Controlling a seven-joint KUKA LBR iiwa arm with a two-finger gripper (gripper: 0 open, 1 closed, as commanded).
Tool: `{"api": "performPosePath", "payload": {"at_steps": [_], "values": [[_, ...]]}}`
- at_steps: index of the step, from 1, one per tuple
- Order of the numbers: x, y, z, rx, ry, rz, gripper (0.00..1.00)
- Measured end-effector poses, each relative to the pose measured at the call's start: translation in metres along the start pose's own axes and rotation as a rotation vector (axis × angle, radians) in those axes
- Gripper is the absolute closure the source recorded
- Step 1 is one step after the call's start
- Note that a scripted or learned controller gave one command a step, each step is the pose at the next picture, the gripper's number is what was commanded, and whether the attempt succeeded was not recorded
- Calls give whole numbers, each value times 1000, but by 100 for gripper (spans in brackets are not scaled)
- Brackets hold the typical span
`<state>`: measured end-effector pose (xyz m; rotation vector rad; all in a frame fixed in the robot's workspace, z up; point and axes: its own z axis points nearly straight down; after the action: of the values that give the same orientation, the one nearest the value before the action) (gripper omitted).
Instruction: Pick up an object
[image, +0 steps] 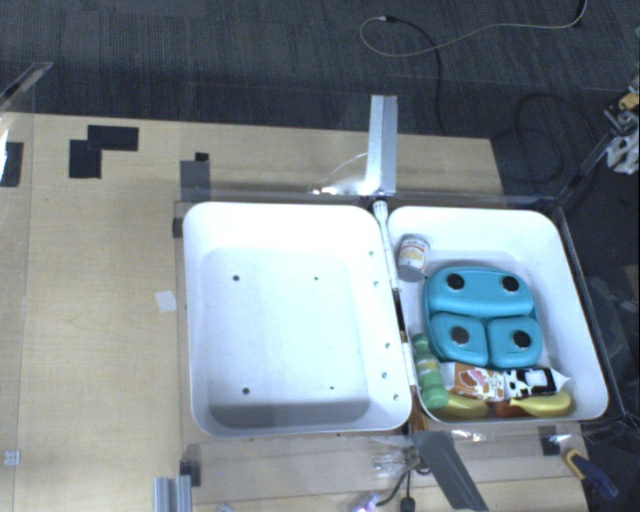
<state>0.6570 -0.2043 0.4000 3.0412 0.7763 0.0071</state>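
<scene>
A pale wooden bench (90, 330) bears two white bins (290, 320) (dark carpet (200, 50) and a looping cable (470, 30) lie beyond).

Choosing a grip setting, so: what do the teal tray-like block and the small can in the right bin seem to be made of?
The teal block looks like moulded plastic or foam with a matte finish: uniform colour, rounded edges, dark round holes; which of the two is unclear. The small can looks like metal with a paper or printed label: a pale shiny top and a banded side, though it is too small to be sure.
</scene>
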Motion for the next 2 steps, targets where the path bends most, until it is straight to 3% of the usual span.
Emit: {"api": "performPosePath", "payload": {"at_steps": [1,2], "values": [[-1,0,-20,1,0,292,100],[6,3,-35,1,-2,190,100]]}}
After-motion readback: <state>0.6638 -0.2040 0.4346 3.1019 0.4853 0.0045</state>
